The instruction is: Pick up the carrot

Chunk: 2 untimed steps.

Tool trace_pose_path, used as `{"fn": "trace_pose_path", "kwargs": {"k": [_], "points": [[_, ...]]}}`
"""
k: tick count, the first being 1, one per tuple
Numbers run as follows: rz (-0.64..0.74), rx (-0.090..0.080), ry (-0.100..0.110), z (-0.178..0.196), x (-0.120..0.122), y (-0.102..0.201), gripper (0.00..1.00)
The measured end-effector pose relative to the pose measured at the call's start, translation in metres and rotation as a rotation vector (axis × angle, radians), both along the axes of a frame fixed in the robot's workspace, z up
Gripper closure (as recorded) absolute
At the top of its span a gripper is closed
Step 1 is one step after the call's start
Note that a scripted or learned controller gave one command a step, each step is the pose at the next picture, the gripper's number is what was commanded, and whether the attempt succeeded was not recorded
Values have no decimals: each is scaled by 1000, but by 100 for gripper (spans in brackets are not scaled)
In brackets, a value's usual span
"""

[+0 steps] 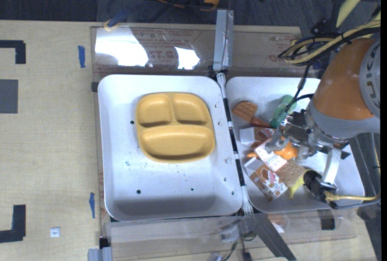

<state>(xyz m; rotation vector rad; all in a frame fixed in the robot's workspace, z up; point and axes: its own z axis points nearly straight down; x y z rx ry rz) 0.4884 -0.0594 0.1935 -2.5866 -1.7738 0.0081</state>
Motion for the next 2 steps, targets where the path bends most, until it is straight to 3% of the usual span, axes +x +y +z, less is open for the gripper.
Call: {"fn": "trace_pose_path", "kwargs": {"k": [1,2], "points": [[116,-1,-4,22,29,2,100],[310,-1,-4,12,85,67,100]]}}
